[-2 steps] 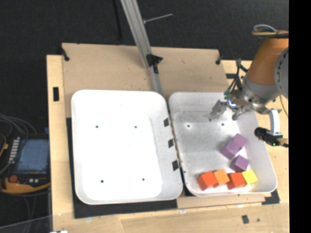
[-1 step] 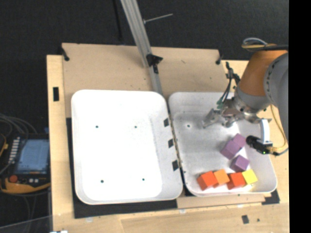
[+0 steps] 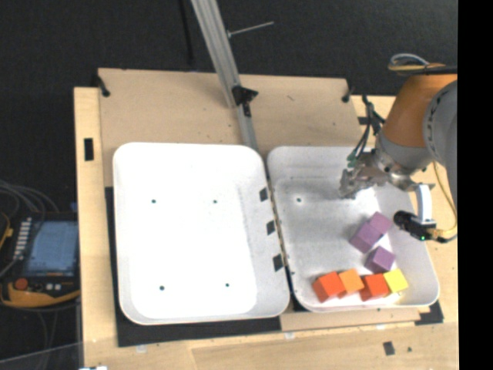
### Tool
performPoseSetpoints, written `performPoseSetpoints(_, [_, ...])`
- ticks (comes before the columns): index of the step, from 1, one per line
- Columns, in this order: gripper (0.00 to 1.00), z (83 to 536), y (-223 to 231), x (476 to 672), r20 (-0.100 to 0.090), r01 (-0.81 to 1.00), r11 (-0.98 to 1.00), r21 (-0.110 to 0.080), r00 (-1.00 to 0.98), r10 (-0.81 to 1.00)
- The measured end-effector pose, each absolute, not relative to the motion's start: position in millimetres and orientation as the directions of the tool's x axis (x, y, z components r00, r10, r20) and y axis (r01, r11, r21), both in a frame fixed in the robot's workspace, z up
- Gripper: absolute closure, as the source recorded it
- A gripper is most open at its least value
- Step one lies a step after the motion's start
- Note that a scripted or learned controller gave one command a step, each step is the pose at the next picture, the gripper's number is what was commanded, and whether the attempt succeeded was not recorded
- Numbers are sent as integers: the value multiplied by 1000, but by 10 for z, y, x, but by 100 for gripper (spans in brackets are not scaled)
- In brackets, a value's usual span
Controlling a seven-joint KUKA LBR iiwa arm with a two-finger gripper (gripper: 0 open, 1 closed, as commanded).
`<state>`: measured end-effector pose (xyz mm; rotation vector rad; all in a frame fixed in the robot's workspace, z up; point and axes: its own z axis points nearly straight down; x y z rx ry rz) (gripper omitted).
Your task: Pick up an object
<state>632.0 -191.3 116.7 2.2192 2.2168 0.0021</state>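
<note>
The gripper [image 3: 353,182] hung over the upper part of the right bin [image 3: 308,230], and whether it was spread or closed could not be told. The nearest block, a large purple one [image 3: 371,232], lay just beside it toward the bin's lower right, with the orange, red and yellow blocks farther along the bottom wall.

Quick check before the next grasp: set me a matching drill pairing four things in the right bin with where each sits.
Things:
1. gripper
2. large purple block
3. yellow block
4. leftmost orange block

Places:
A. right end of the bottom row
B. upper part of the bin, above the blocks
C. left end of the bottom row
D. middle, above the row

Pairs: 1-B, 2-D, 3-A, 4-C
</note>
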Motion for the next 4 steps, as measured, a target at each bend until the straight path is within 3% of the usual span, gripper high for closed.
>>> performPoseSetpoints(3, [100, 2476, -1872, 6446, -2, 1000, 5, 5, -5, 1000])
performPoseSetpoints(4, [100, 2535, -1336, 6378, 0, 1000, 6, 2, -6, 1000])
